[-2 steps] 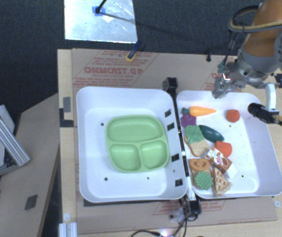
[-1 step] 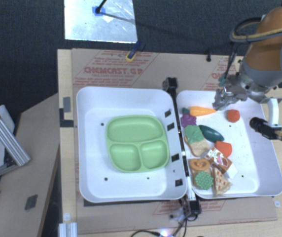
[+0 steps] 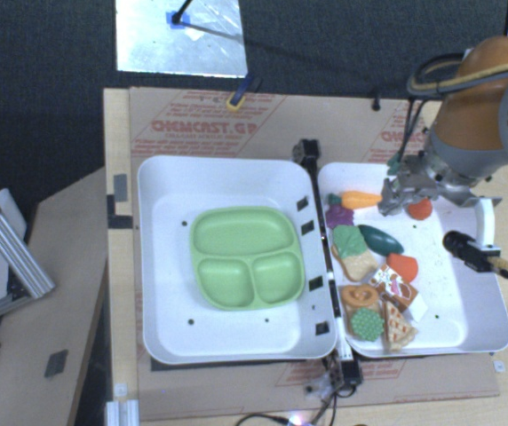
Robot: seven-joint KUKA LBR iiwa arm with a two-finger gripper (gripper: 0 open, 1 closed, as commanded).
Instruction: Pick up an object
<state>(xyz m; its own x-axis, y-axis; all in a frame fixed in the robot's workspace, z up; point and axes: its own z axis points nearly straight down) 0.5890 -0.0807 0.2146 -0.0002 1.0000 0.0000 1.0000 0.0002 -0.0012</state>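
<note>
Camera view: end effector hangs low in the right bin, beside a carrot and a red piece; its grip state cannot be told. Toy food clusters along that bin's left side.

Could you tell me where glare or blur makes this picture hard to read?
Camera view: glare whitens the foil sheet at the top; the green divided plate is sharp and evenly lit; the gripper looks soft and dark above the toy carrot, so its fingers are hard to read.
</note>
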